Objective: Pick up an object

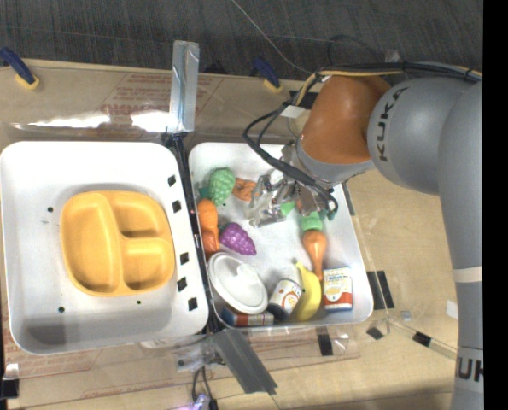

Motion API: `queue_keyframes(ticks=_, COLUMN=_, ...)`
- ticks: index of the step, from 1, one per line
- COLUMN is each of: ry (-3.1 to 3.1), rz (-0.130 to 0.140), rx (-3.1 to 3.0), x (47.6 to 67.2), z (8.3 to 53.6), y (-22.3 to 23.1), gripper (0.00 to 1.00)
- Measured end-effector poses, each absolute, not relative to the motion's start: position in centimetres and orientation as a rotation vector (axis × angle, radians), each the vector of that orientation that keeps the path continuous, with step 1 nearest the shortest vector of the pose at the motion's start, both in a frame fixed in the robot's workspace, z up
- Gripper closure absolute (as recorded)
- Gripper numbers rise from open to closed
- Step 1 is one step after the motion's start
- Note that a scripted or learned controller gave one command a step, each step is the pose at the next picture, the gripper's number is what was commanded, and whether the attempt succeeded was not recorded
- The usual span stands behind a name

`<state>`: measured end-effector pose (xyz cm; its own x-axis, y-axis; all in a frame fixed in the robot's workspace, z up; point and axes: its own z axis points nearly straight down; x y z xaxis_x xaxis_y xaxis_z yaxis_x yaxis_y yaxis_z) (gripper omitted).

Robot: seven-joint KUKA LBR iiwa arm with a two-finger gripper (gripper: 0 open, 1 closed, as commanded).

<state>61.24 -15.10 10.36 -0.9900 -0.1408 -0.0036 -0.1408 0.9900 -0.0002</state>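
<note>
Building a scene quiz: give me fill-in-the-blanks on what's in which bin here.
1. The yellow divided tray lies in the ____ bin.
2. The purple grapes lie in the ____ bin.
3. The banana lies beside a small ____ carton.
4. The gripper is over the ____ bin.

Answers: left; right; white; right

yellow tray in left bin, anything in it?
Empty. The yellow tray lies flat in the left bin, and all its compartments show bare yellow plastic.
</note>
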Motion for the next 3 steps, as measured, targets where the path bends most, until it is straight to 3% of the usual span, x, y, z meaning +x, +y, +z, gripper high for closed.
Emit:
queue_keyframes(ticks=1, ry=3.128, rz=0.0, rx=0.01, x=64.4, z=23.8, y=-7.6, gripper=1.0)
queue_keyframes(ticks=2, ry=3.133, rz=-0.002, rx=0.005, x=64.3, z=24.5, y=-7.6, gripper=1.0)
queue_keyframes(ticks=3, ry=3.108, rz=-0.003, rx=0.424, x=65.2, z=28.2, y=-13.6, gripper=1.0)
